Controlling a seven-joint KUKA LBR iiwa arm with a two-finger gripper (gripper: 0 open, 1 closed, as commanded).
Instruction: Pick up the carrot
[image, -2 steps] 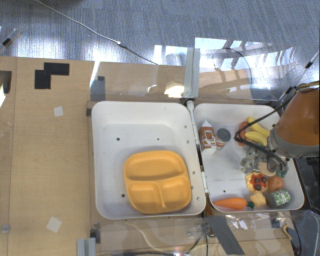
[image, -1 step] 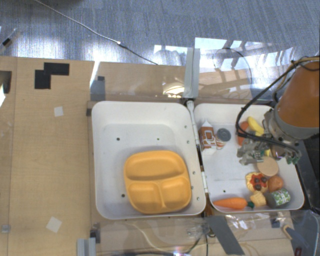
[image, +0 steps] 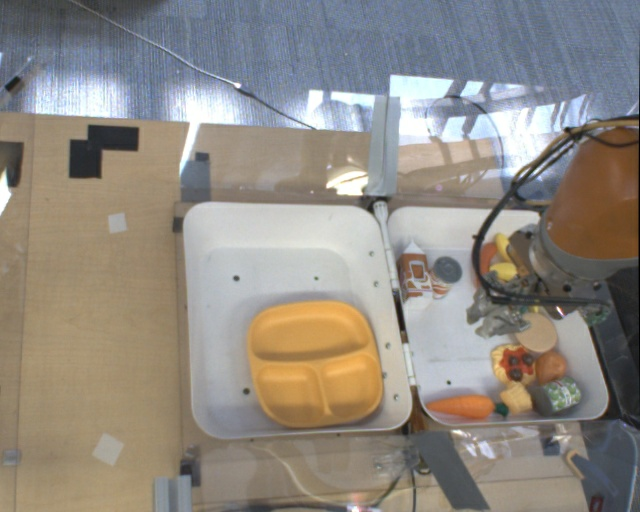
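While the arm (image: 600, 190) reaches in from the right, its orange band sits over the far right part of the right bin (image: 450, 330), and the gripper (image: 500, 315) hangs low over the bin's middle right, among the toys. Gripper state: cannot tell; dark cabling and the wrist body cover that area from this angle.

Just beside the gripper, toward the near side: a tan round piece (image: 538, 335), a pizza slice toy (image: 514, 364), and a brown rounded item (image: 551, 367). A yellow piece (image: 504, 270) and something red-orange (image: 487, 258) lie by the wrist on its far side.

Carrot (image: 463, 407): lies flat on its side along the near wall of the right bin, orange body pointing left, green end to the right. It is apart from the gripper, nearer the camera and slightly left of it, not touched. Next to its green end sit a pale yellow block (image: 517, 399) and a green-patterned can (image: 560, 395).

Far left corner of the right bin: small brown-and-white carton (image: 414, 275) and a grey disc (image: 447, 269).

Left bin (image: 220, 260): holds a yellow divided tray (image: 315, 360).
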